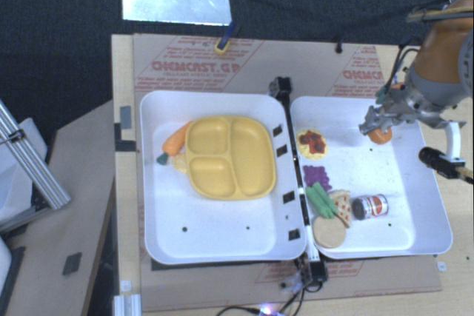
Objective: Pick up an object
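The gripper (376,126) hangs low over the far part of the right bin (426,181), near its far right corner, and a small orange object (381,135) sits directly under its tip, partly covered by the grey fingers. Whether those fingers are closed on the orange piece or only poised around it I cannot tell, since the slanted view hides the gap between them. My reading is that the grasping step is in hand: the arm is set over its target and the lift is not yet shown. The next move calls for a firm closing on the orange object, if that is not already done, and then a straight rise clear of the bin's far wall, which stands close by. The rest of the right bin's load lies along its left wall, well apart from the gripper: a red and yellow toy food (312,143) toward the far end, a purple grape bunch (317,176) below it, a green piece (321,198) beside a pizza slice (341,206), a tan round biscuit (329,232) at the near left corner, and a small can (369,206) lying on its side toward the middle of the near half. The left bin (163,233) holds a yellow divided plate (226,157) in its middle, with a toy carrot (175,140) touching the plate's left edge.
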Tool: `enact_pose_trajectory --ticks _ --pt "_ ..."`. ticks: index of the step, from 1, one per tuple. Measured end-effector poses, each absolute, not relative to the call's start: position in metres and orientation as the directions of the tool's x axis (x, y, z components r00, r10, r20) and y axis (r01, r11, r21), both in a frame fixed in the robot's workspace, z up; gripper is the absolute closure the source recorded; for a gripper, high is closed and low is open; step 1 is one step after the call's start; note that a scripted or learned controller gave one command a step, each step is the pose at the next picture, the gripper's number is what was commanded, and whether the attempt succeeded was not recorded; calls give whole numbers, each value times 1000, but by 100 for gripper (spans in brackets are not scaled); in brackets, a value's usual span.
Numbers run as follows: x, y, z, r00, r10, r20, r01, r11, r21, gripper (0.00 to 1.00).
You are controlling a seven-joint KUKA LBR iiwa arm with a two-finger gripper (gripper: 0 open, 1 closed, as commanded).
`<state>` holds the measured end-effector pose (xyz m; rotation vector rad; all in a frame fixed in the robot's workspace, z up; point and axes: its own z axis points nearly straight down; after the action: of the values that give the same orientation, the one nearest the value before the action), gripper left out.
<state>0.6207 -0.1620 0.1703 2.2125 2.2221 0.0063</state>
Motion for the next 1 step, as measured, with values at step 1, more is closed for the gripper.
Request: enact_pose_trajectory --ticks 1 --pt "622 -162 224 -4 1000 -1 1000 4 6 100"
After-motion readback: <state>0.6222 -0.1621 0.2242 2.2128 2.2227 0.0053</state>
